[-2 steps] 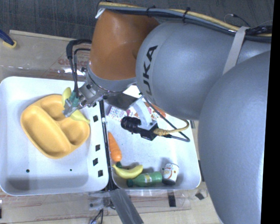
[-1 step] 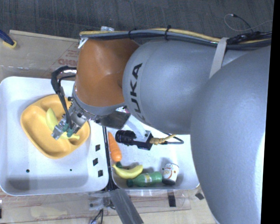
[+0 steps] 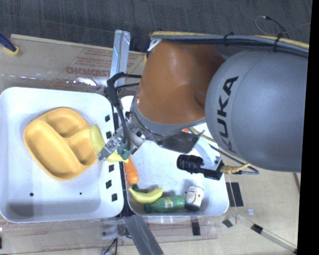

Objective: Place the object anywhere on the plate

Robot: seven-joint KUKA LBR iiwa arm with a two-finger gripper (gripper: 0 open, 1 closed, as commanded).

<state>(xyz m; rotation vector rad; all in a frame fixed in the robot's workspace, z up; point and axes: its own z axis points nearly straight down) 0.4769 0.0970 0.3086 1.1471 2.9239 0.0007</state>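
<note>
Arm (image 3: 257, 108) enters from the right and stands highest over the bench: you see the big grey link over the right bin's (image 3: 160, 163) far right part, and the orange band (image 3: 173, 82) bulging left of it above that bin's far edge. From the band the wrist slants down and left, so the gripper (image 3: 118, 148) sits low over the divider between the two bins, tip aimed toward the left bin (image 3: 15, 196). Jaws: you cannot tell how far apart they stand, since the tip is small and cluttered. A pale yellow-green object (image 3: 97, 139) lies against the right rim of the yellow plate (image 3: 50, 150), touching the gripper's left side. A brighter yellow patch (image 3: 114, 157) shows just under the tip. You cannot tell whether the patch belongs to the same object, nor whether either is gripped. The object sits at the plate's edge, beside the right-hand compartment rather than clearly inside it. The plate rests in the left bin, toward its far half. In the right bin, a carrot (image 3: 132, 172) lies just below the gripper, near the divider. Along the bin's near wall sit a banana (image 3: 144, 195), a green bottle (image 3: 165, 204) touching it, and a small cup (image 3: 194, 196) beside the bottle.
</note>
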